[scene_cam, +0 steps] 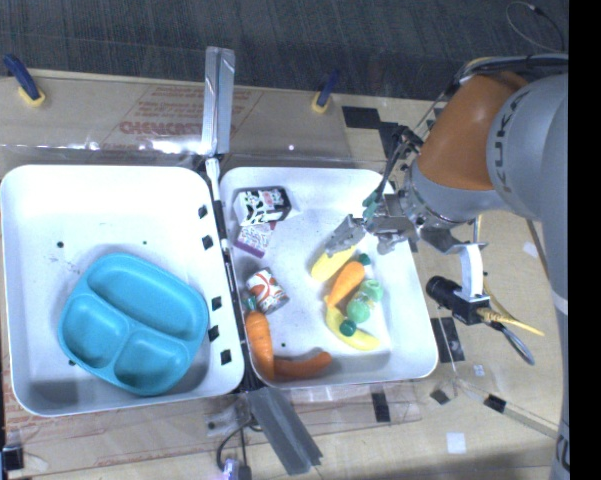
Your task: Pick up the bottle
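Hovering over the right bin [410,363], the jaws [352,230] stand above a carrot [346,281]; their state cannot be determined. A clear green-capped bottle [361,305] lies beside that carrot.

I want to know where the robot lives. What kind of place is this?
Probably a robot test lab: a big robot arm over two white bins, toy food like a carrot, and taped-down cardboard.

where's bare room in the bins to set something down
Left bin: bare floor above and left of the blue tray. Right bin: a small bare patch mid-floor between the can and the carrot. Crowded along its left wall and under the gripper.
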Robot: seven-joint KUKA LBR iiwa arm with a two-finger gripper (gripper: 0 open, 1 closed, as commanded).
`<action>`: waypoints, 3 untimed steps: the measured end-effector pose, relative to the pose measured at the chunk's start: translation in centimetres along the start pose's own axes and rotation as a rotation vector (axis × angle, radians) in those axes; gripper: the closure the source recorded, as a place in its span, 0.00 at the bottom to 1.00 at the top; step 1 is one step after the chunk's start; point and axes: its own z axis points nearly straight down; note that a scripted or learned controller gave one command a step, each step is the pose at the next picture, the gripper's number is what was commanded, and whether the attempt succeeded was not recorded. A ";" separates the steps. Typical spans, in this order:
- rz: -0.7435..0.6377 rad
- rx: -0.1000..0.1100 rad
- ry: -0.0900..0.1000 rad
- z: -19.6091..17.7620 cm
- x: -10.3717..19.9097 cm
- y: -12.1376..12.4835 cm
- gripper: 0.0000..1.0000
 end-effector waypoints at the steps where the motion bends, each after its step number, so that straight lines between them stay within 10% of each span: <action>1: -0.345 -0.002 -0.001 4.9 -0.9 -2.0 0.00; 2: -0.489 -0.004 -0.003 1.4 -3.1 2.5 0.00; 3: -0.322 -0.002 -0.001 7.8 -4.0 1.3 0.00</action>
